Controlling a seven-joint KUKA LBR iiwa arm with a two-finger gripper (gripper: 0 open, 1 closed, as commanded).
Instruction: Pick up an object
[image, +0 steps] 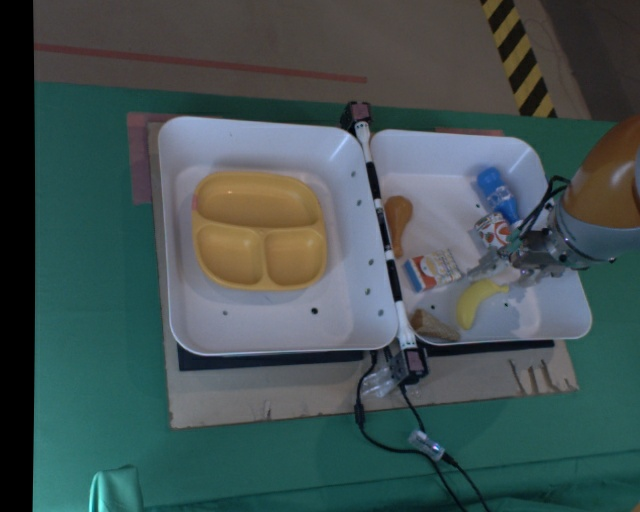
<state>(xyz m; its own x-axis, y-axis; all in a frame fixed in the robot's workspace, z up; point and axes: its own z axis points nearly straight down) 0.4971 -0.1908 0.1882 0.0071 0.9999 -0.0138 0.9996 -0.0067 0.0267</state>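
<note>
Two white bins (262, 335); one yellow tray (260, 228); one banana (478, 300); one blue bottle (496, 192).

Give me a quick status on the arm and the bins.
Gripper low over right bin, nothing seen held. Banana just below it, small carton beside. Yellow divided plate sits in left bin.

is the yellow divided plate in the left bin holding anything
Empty: the yellow plate shows three bare compartments, lying flat in the left bin.
</note>
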